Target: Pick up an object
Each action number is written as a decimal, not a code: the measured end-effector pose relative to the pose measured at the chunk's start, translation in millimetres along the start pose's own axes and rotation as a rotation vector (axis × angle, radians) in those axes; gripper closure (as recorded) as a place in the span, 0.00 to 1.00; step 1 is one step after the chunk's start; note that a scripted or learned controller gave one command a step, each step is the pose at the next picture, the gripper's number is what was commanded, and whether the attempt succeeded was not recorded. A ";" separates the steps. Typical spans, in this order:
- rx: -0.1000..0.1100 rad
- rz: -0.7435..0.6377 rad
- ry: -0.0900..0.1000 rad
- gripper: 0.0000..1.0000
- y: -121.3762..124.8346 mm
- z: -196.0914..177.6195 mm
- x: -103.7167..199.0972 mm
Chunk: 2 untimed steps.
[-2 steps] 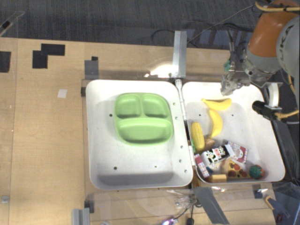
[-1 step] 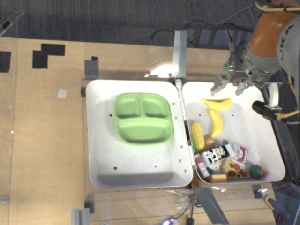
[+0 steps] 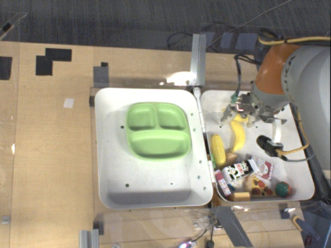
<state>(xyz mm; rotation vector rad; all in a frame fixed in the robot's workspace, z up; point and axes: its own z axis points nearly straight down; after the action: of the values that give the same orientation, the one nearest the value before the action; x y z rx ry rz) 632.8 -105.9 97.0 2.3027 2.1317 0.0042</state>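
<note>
My gripper [image 3: 237,117] hangs over the back of the right bin [image 3: 305,182], open, with its fingers spread either side of the upper end of a yellow banana [image 3: 238,137]. The banana lies curved on the bin floor and nothing is lifted. Just left of it, a yellow corn cob [image 3: 218,149] rests against the bin's left wall. Along the front of the bin lies a cluster of small items: a black-and-white cow-print carton [image 3: 237,171], a red-and-white packet [image 3: 261,167], a green ball [image 3: 282,189] and a tan cylinder [image 3: 240,195].
The left bin [image 3: 111,185] holds a green divided plate [image 3: 158,129] near its middle. A metal post [image 3: 198,56] stands at the back between the bins. Cables run behind the right bin.
</note>
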 end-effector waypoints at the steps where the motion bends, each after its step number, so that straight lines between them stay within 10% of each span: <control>1: 0.000 -0.016 0.000 0.00 -40.7 -44.3 -48.7; 2: -0.003 0.580 0.000 0.00 10.7 9.0 -49.1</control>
<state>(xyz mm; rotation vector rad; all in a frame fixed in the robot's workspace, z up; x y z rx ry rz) 639.7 -155.7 88.1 2.8150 1.3837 0.0093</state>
